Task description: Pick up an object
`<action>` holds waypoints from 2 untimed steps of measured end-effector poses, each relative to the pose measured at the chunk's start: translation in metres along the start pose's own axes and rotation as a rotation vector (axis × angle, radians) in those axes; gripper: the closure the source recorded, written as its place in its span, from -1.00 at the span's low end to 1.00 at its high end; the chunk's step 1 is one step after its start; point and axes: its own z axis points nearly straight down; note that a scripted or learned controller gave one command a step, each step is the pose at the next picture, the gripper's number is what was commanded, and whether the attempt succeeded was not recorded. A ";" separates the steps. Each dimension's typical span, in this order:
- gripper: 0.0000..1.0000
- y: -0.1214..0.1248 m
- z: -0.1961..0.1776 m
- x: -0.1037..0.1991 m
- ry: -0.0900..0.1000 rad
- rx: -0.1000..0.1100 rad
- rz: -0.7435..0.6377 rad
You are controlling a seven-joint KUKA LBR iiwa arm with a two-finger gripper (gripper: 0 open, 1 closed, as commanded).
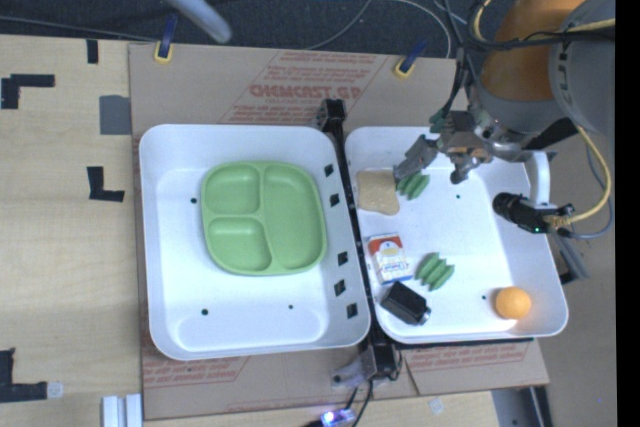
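My gripper [436,169] hangs over the back left part of the right bin [520,245], open, with nothing between its fingers. Its left finger [413,161] ends just above a small green piece [412,184] on the bin floor. Left of that lies a tan, bread-like lump [378,192]. Further forward in the same bin are a red and white packet [388,258], a green pea pod [435,270], a black block [405,303] and an orange ball [512,303].
The left bin [170,245] holds a green divided plate [265,218]. A black divider [345,215] runs between the two bins. Cables trail behind the bench, and a black fitting [520,210] sticks out at the arm's right side.
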 end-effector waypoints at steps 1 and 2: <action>-1.00 0.003 -0.007 0.000 -0.001 -0.013 -0.003; -1.00 -0.005 0.042 -0.005 -0.003 -0.008 -0.001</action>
